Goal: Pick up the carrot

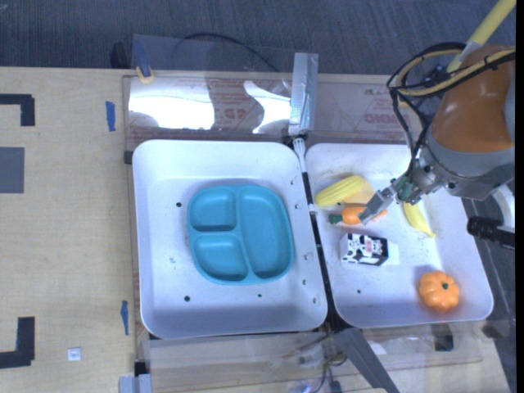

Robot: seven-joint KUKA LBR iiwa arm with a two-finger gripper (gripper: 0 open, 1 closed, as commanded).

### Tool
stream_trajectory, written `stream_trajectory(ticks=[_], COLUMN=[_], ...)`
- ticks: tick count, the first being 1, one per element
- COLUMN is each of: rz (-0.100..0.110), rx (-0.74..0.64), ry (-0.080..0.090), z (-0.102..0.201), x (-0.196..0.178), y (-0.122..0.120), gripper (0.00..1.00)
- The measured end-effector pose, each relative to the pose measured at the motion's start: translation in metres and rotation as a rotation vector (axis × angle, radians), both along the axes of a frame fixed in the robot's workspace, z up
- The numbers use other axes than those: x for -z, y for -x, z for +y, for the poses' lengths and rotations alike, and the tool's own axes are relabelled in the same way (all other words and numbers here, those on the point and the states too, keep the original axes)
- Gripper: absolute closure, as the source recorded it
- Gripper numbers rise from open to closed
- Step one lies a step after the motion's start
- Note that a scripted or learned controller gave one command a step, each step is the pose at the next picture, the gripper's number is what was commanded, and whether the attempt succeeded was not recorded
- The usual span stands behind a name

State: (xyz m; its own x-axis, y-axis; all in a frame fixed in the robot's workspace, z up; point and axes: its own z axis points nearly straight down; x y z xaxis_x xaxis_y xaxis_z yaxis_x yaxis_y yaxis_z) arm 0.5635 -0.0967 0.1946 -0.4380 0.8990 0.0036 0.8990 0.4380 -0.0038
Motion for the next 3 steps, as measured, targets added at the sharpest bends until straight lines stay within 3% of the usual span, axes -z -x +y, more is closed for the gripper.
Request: stream_trajectory(ticks=[1,2,3], rz=[0.006,-0.023,-0.015], rx=[-0.043,-0.132,-0.173], ry=[-0.001,0.005,0.003], z=[-0.006,-0.002,-0.004], x=[0.095,-0.046,0.106], y=[-0.033,-0.034,-0.033], gripper=[0.0,0.0,0.0])
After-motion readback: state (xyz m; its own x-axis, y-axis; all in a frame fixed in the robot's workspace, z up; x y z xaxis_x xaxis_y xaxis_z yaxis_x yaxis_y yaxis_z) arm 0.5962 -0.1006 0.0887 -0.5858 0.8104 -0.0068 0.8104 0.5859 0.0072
